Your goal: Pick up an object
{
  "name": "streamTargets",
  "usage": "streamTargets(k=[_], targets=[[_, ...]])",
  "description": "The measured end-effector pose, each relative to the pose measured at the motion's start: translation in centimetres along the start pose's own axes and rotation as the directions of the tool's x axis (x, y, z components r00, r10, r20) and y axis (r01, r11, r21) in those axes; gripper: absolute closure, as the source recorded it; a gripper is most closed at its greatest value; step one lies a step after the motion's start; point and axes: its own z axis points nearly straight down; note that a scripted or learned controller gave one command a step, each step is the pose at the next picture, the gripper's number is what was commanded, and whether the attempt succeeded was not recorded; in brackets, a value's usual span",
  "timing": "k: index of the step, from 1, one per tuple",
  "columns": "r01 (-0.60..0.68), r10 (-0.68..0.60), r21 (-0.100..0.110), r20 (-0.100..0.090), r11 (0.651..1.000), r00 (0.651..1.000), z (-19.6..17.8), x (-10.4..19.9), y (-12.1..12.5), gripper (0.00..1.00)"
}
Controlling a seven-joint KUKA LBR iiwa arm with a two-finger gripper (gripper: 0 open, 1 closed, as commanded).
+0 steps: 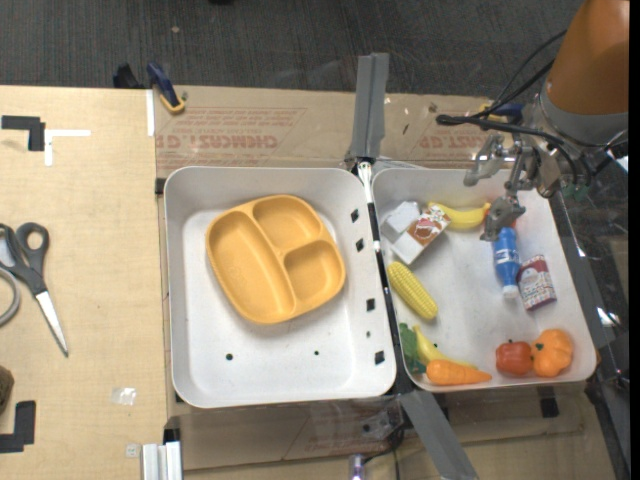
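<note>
Nearest, along the lower edge of the right bin (575, 268), a carrot (458, 372), a tomato (514, 358) and a small orange pumpkin (552, 353) crowd the wall, leaving little room beside them. Higher in the frame lie a corn cob (412, 289), a small carton (423, 232) and a banana (456, 213), with bare floor between. The gripper (500, 213) hangs at the upper right, directly over the top of a blue bottle (506, 258) lying beside a red-labelled packet (535, 282); whether it is clenched or released I cannot tell. The left bin (190, 298) bears a yellow divided plate (275, 258).
</note>
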Motion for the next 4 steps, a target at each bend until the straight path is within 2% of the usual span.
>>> streamTargets(k=[1,2,3,4], targets=[[-0.048,0.048,0.001,0.002,0.999,0.999,15.2,0.3,-6.8,0.0],[-0.094,0.094,0.0,0.0,0.996,0.996,15.2,3.6,-7.9,0.0],[-0.091,0.091,0.002,0.005,0.996,0.996,14.2,3.4,-7.7,1.0],[-0.091,0.091,0.002,0.005,0.996,0.996,14.2,3.4,-7.7,0.0]])
